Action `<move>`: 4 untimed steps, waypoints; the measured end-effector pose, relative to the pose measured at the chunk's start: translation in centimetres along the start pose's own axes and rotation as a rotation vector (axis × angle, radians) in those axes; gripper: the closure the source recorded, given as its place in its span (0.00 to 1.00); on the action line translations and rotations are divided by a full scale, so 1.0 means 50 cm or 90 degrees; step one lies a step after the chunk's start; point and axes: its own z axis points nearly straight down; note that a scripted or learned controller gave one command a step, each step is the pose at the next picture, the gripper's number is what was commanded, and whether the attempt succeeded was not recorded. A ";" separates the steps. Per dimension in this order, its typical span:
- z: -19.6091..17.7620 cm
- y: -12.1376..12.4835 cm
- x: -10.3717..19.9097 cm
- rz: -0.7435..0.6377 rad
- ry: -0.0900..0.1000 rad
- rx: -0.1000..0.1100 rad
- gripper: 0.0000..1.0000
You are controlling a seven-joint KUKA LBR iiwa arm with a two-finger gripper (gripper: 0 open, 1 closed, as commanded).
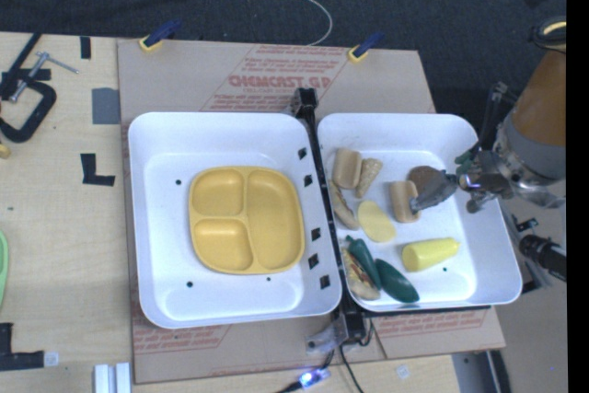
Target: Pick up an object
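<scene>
Two shallow white plastic bins sit side by side on a sheet of brown cardboard (276, 78) laid over the wooden bench. The left bin (156, 198) holds a yellow plastic plate with three compartments (247, 219), lying flat near its middle with bare white floor all around it, widest toward the near and left walls. The right bin (488, 281) is crowded on its left half and barer on its right and far side.

The grey two-finger gripper (431, 193) reaches in over the right rim of the right bin, its dark fingers low above the bin's middle. Its tip lies just beside a small tan block-shaped food piece (402, 201) and in front of a brown rounded piece (424, 178). Whether the fingers are apart or together cannot be told, and nothing is visibly between them.

The yellow corn-cob-shaped toy (429, 253) lies near the bin's near wall, its long axis running left to right with a slight upward tilt at the right end; free floor lies to its right. A pale yellow round slice (375, 221) sits between it and the tan pieces. Two tan bread-like pieces (354, 170) stand close to the dividing wall. A dark green pepper-like toy (385, 274) lies along a diagonal, pointing toward the near right, touching a beige piece (357, 276) against the left wall.
</scene>
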 end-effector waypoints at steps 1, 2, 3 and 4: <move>0.183 -0.014 0.240 -0.007 0.003 0.007 0.00; -0.114 -0.006 0.170 0.000 -0.001 -0.010 0.00; -0.116 -0.009 0.174 -0.001 0.000 0.001 1.00; -0.246 -0.009 0.321 -0.006 0.002 -0.004 1.00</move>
